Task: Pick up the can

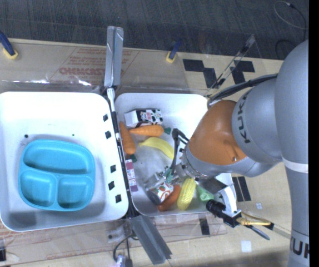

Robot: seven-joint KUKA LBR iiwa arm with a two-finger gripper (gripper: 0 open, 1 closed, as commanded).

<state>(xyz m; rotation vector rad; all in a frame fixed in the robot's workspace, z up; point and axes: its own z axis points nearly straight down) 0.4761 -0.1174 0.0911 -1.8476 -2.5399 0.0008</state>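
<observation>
White plastic is making up two shallow bins on the bench (pixel 48 54): the left bin (pixel 9 110) is carrying one blue divided tray (pixel 56 174) with three compartments, and the right bin (pixel 195 102) is holding a crowded pile. In that pile one small carton with a cow print (pixel 144 117) is lying at the far side, one carrot (pixel 146 131) just below it, one banana (pixel 158 145) beside that, and one ear of corn (pixel 186 192) near the front wall. One can (pixel 163 192), red and white, is lying tilted at the front of the right bin, touching the corn. The gripper (pixel 173 174) is reaching down just above the can; whether it is clamping anything cannot be told, since the orange wrist is covering it.
</observation>
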